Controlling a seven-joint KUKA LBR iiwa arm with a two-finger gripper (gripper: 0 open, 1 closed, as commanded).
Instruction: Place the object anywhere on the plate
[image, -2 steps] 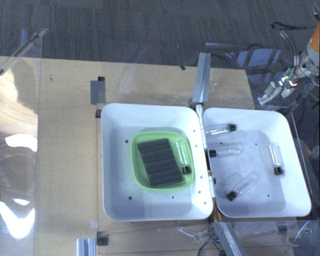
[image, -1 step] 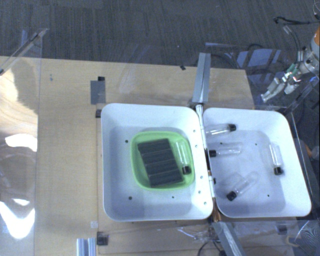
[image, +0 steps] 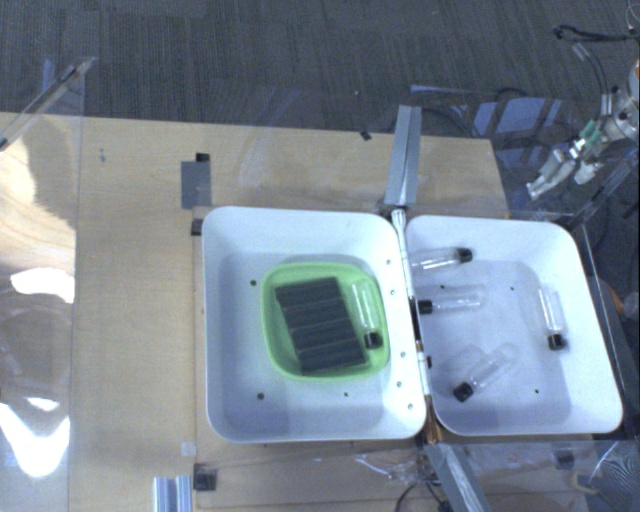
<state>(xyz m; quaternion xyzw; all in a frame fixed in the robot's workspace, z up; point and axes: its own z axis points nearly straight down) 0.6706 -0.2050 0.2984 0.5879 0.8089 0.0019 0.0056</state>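
Note:
A green plate (image: 275, 335) sits in the left bin (image: 230, 400). On it lies a dark grey ridged block (image: 318, 325). Beside the block, along the plate's right side, rests a clear tube (image: 366, 306) with a black cap at its near end. My gripper (image: 572, 160) hangs at the view's top right, beyond the far corner of the right bin (image: 590, 400), well away from the plate and with nothing visible in it.
Several clear tubes with black caps lie scattered in the right bin, among them one at the far left (image: 440, 260) and one near the right wall (image: 550, 312). A grey metal bar (image: 404, 160) stands behind the bins' shared edge.

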